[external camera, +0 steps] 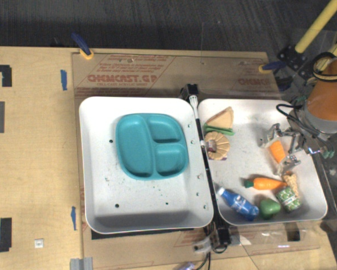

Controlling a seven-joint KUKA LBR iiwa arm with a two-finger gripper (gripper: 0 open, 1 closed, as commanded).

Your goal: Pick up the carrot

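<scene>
Where the arm reaches in over the right-hand bin point(252, 117), its end effector point(285, 145) hangs low with its metal fingers apart, straddling a small orange wedge-shaped piece point(277, 151) near that bin's right wall. Nothing is pinched between the fingers.

Taking the right-hand bin as the landmark: the carrot point(266, 183), orange with a green top at its left end, lies on its side in the bin's lower right part, just below the end effector and apart from it. A blue bottle point(238, 202) lies near the bin's lower left, with a green rounded piece point(270, 208) and a green patterned item point(289, 198) close under the carrot. A sandwich wedge point(221, 120) and a round cookie-like item point(218, 145) sit in the upper left of the bin, beside the wall shared with the neighbouring bin. That left bin point(100, 196) holds a teal divided plate point(152, 145). Both bins rest on a wooden surface point(33, 167).

Judging by this, the task is at the approach stage: the carrot is not yet grasped. The end effector appears lined up over the orange wedge, not the carrot, so the next move likely calls for shifting toward the bin's lower edge, centring the spread fingers across the carrot's body, descending and closing. The crowded neighbours below it could get in the way.
</scene>
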